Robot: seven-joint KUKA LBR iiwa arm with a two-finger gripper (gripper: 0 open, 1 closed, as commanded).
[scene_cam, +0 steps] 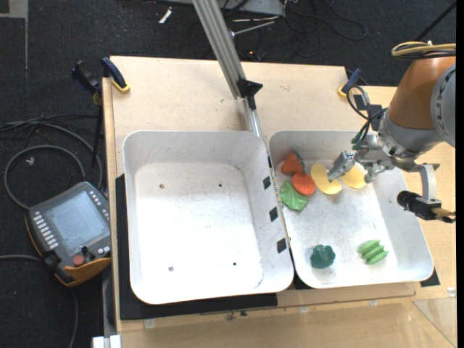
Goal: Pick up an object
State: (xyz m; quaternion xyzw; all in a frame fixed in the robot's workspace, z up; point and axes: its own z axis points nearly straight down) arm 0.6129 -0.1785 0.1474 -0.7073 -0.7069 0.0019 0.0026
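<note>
A: Two white bins are seen side by side on the desk [188, 93]; the left bin [192, 216] is bare of objects, while all the objects are gathered in the right bin [399, 223].

B: Where is the pincer [339, 171] placed?

A: It is lowered into the upper part of the right bin, just over a pale yellow piece [324, 180], with a second yellow piece [356, 179] just beside it. Whether it is spread or pressed together cannot be told; nothing is seen pinched in it.

B: Why is it held there?

A: The yellow piece is judged to be the chosen target, since the arm is angled down from the right straight toward it.

B: What else is kept close by?

A: An orange-red piece [303, 185] is touching the yellow one, another orange piece [291, 164] is set behind it near the dividing wall, and a green leafy piece [293, 198] is tucked below. A dark green floret [322, 256] and a light green ridged piece [373, 251] are left well apart at the front.

B: What risk is judged?

A: A neighbour may be nudged, given the crowding.
</note>
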